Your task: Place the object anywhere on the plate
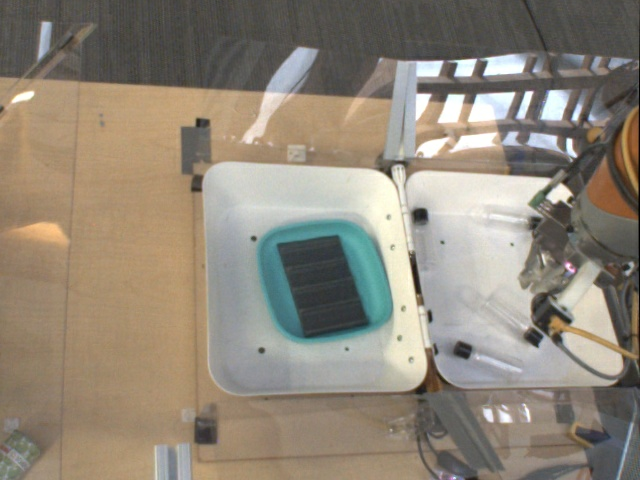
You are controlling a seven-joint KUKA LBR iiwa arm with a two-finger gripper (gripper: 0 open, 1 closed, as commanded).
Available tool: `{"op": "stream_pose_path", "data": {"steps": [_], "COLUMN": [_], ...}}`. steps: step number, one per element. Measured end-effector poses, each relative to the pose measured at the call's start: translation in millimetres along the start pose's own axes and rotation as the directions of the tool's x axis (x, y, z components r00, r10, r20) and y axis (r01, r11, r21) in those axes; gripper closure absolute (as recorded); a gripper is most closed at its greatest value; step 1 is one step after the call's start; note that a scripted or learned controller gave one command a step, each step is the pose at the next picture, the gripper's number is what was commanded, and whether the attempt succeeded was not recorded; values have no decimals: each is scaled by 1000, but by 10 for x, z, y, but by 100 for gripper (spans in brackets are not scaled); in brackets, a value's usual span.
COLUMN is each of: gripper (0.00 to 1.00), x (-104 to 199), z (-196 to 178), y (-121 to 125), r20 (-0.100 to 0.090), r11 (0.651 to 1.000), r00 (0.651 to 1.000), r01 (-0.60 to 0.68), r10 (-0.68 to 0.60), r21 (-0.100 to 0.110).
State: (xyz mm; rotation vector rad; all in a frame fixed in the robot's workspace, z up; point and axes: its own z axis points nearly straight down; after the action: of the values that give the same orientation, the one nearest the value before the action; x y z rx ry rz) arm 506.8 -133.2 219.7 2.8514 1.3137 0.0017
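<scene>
A teal square plate (372, 280) sits in the middle of the left bin (230, 268). A dark grey ribbed rectangular object (320, 286) lies flat on the plate, turned slightly askew and well inside the rim. My gripper (543, 273) hangs over the right side of the right bin (470, 268), far from the plate and apart from the dark object. Nothing shows between it and the bin floor except clear plastic pieces.
In the right bin lie clear plastic tubes with black caps: one near the divider (420, 215), one at the front (463, 350), one under the wrist (534, 335). A metal frame (520, 98) stands behind the right bin. A cable (600, 343) trails from the arm.
</scene>
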Motion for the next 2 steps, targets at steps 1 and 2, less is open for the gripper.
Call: {"op": "stream_pose_path", "data": {"steps": [1,2], "gripper": [100,100], "x": [601,1220], "z": [216,333], "y": [-702,-1296], "r20": [-2,-2], "r11": [999,999], "r00": [999,999], "r01": [53,54], "r10": [-53,-54], "r21": [2,3]}}
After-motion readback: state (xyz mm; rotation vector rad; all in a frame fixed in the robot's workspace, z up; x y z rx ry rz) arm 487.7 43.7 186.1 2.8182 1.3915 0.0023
